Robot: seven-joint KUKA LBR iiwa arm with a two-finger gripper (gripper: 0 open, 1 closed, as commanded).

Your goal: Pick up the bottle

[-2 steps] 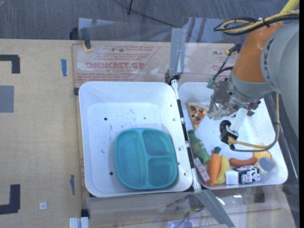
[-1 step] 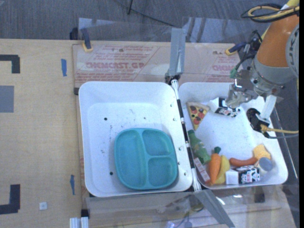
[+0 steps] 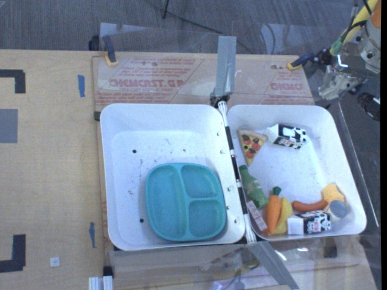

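The green bottle (image 3: 251, 186) lies on its side in the right bin (image 3: 314, 156), close to that bin's left wall, with its cap toward the back. A carrot (image 3: 273, 210) lies just right of its lower end. The gripper (image 3: 334, 87) hangs off the arm at the top right, beyond the far right corner of the right bin and well away from the bottle. Nothing shows beneath it or in it.
The right bin also holds a pizza slice (image 3: 251, 144), a black-and-white carton (image 3: 291, 136), a sausage (image 3: 309, 205), a second carton (image 3: 310, 223) and an orange piece (image 3: 333, 193). A teal divided plate (image 3: 185, 202) lies in the left bin (image 3: 121, 132).
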